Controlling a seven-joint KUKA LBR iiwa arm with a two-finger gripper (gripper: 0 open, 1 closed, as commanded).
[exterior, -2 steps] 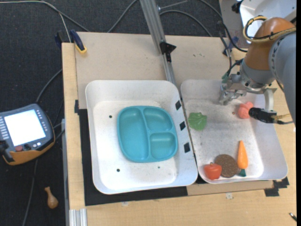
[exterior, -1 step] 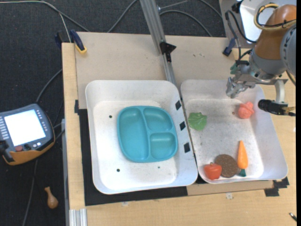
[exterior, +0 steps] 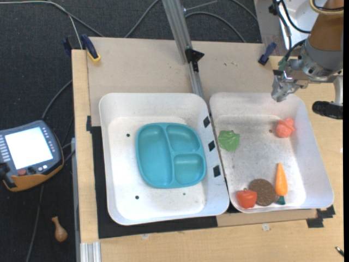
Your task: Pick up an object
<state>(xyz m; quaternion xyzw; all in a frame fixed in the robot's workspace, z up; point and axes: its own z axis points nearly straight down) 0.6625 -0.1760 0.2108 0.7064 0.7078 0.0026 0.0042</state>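
Dark carpet strewn with cables surrounded the pale wooden table point(exterior: 142, 59), on which we saw two shallow white bins side by side. The left bin point(exterior: 117, 201) carried a teal divided plate point(exterior: 170, 154) with three compartments, lying flat near its middle. The right bin point(exterior: 316, 168) held the small toy foods. A pink, lumpy piece point(exterior: 284, 128) lay near the far right part of that bin. A green leafy piece point(exterior: 229, 140) lay close to its left wall. An orange carrot point(exterior: 281, 180) with a green tip lay towards the near edge, pointing away from us. Just beside the carrot sat a brown round patty point(exterior: 263, 191), and a red tomato-like piece point(exterior: 246, 198) touched the patty on its left.

The grey arm with its orange band point(exterior: 327, 29) reached in from the right. Its pincer point(exterior: 280, 93) hung over the far rim of the right bin, above and just left of the pink piece, with nothing between its tips that we could see. We could not tell whether the pincer was open or closed. A handheld control pad point(exterior: 27, 154) with a lit screen lay on the carpet to the left.
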